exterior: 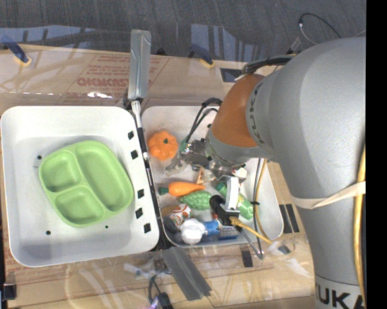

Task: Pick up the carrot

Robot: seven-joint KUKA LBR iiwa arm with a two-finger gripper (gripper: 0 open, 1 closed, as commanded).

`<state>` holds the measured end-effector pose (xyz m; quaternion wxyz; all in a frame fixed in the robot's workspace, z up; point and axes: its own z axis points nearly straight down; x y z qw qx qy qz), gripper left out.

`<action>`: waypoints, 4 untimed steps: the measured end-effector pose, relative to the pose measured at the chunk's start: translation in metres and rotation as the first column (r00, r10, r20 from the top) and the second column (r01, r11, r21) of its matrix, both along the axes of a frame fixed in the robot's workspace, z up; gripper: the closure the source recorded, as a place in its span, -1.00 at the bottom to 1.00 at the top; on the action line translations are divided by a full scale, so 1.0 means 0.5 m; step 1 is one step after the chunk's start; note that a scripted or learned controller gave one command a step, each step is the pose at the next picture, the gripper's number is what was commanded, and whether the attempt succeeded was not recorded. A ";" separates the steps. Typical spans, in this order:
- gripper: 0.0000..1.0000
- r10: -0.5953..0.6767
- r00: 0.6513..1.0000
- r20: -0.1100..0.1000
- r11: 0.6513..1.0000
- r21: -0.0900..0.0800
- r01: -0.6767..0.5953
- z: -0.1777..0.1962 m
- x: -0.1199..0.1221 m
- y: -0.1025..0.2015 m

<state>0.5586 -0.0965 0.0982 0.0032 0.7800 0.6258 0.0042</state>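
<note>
Carrot (185, 188) lies just beside the gripper (205, 166).

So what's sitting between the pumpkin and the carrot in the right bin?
In the camera view, nothing: bare white bin floor separates the small orange pumpkin from the carrot below it. The gripper hangs just to their right.
</note>
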 end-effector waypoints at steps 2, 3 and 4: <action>1.00 -0.088 0.996 -0.014 0.996 0.002 0.088 0.006 -0.106 -0.063; 1.00 -0.205 0.979 -0.015 0.979 0.001 0.205 0.062 -0.146 -0.041; 1.00 -0.031 1.000 -0.003 1.000 0.000 0.031 0.190 -0.159 0.124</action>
